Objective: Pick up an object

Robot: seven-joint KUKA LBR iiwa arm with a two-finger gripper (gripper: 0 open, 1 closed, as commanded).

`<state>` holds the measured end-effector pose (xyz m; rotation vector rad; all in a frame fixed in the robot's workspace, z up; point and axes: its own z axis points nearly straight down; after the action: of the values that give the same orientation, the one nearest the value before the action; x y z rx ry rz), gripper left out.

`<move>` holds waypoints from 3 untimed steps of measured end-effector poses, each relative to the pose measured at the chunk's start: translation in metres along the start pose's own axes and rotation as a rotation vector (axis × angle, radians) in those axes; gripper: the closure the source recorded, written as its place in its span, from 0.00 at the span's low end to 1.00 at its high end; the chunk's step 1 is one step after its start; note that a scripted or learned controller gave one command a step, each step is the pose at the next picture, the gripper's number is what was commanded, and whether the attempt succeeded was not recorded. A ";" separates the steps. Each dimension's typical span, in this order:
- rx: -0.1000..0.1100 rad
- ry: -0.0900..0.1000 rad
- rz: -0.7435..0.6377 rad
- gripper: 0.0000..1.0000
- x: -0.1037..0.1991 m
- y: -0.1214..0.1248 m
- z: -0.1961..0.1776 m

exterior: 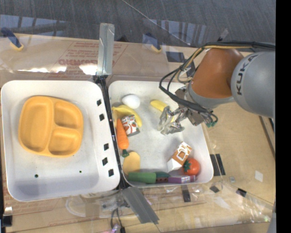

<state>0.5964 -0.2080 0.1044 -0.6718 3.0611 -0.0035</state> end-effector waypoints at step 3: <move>0.001 0.000 0.186 1.00 -0.058 0.115 -0.190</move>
<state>0.5996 -0.0792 0.2943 -0.3850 3.1097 -0.0035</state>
